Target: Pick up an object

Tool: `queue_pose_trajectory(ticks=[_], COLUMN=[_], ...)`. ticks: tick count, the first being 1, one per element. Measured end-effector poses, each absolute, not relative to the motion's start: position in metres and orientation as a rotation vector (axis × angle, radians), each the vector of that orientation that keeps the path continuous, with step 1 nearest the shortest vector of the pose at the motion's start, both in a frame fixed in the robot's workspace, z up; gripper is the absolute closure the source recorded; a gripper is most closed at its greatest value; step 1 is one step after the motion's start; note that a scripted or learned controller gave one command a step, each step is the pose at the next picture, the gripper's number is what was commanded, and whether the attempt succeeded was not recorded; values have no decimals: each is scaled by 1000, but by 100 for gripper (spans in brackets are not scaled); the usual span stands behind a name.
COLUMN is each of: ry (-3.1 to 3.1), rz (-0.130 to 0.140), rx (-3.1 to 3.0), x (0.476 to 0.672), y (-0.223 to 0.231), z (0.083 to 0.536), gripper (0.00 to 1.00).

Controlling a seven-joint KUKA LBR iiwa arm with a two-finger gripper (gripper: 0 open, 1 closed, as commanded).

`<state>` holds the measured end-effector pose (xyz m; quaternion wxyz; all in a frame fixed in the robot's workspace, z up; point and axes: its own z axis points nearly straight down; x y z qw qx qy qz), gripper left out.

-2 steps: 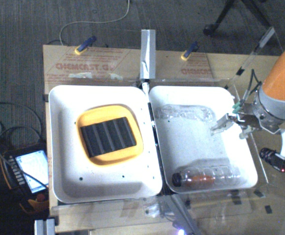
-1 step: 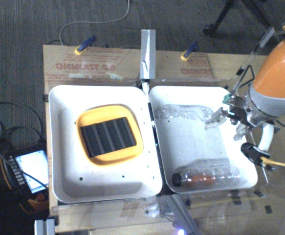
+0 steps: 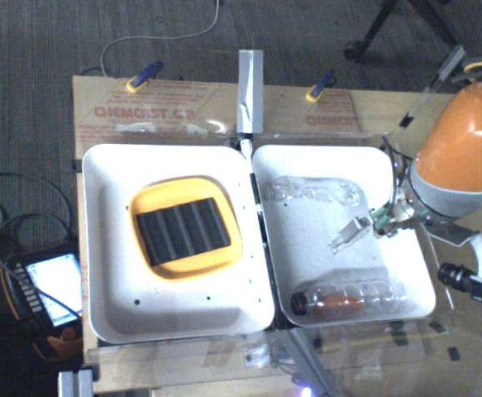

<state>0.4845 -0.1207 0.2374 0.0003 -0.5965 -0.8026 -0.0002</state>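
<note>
The gripper (image 3: 350, 231) hangs empty, fingers parted, bare bin floor (image 3: 307, 255) leftward, a clear bottle (image 3: 352, 298) below by the rim.

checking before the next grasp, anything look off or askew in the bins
Nothing spilled or damaged. The yellow tray sits slightly skewed in the left bin; the clear bottle lies on its side along the right bin's front wall.

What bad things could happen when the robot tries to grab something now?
The tool hangs over bare floor in the right bin, between the clear wrapper and the plastic bottle, so it might grab nothing. The bottle lies on its side against the near wall and could roll or slip away. The see-through wrapper looks thin and crinkly, likely hard to pinch.
</note>
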Motion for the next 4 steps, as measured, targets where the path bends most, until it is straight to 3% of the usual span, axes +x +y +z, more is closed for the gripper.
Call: queue_pose_trajectory(ticks=[1,2,3,4], ry=[-2466,-2199,-2041,-2099], rz=[0,5,4,5], rx=[-1943,-2244,-2392,-2331], x=[484,538,521,483], y=[-63,-121,-135,-48], z=[183,200,277,182], gripper=[0,0,0,0])
